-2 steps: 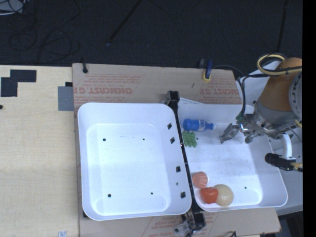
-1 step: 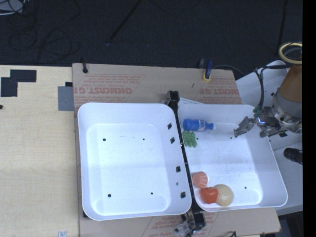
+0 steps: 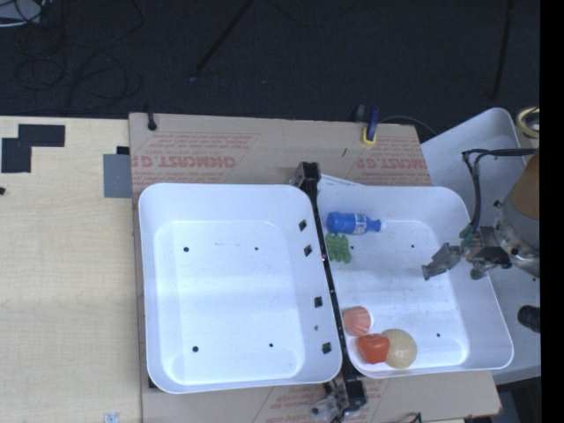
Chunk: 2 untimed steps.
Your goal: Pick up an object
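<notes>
Two shallow white bins sit side by side on a sheet of cardboard (image 3: 264, 148) that bears red print. The left bin (image 3: 159, 227) holds no objects; small dark dots mark its floor. The right bin (image 3: 480, 342) holds five objects, all toward its left side. A blue bottle (image 3: 351, 224) with a white cap lies on its side near the far left corner, cap pointing right. A small green object (image 3: 338, 249) lies just below the bottle, close to the black divider (image 3: 322, 263) that runs between the two bins. In the near left corner three rounded objects cluster together: a pale pink one (image 3: 357, 320) against the divider, a red one (image 3: 374, 348) just below it, and a cream-coloured ball (image 3: 401, 347) touching the red one on its right. The arm (image 3: 524, 227) enters from the right, with its wrist over the right rim of the right bin. The gripper (image 3: 438, 264) reaches leftward and sits over bare floor in the right half of that bin, well apart from all five objects. No object lies between its fingers; whether they are spread or closed cannot be told. A dark cable (image 3: 476, 179) loops above the wrist. A yellow and blue clamp (image 3: 370, 126) stands at the far edge of the cardboard, and another clamp (image 3: 339, 404) grips the near end of the divider. The wooden bench (image 3: 62, 280) extends to the left, bearing black and grey rectangles.
</notes>
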Each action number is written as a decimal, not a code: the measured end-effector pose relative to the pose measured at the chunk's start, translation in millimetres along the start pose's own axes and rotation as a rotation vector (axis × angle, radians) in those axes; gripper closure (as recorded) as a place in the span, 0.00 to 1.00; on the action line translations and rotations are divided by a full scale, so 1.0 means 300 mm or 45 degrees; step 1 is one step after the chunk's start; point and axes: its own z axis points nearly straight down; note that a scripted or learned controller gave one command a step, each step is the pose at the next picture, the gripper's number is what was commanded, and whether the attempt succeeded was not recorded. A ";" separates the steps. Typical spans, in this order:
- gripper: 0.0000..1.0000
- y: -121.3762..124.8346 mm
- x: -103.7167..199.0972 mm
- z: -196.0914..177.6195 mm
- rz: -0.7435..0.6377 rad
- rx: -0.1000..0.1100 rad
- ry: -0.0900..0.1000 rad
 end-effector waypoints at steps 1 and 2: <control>0.00 0.225 -0.038 -0.149 -0.008 -0.014 -0.006; 0.00 0.204 -0.061 0.131 -0.005 0.005 0.000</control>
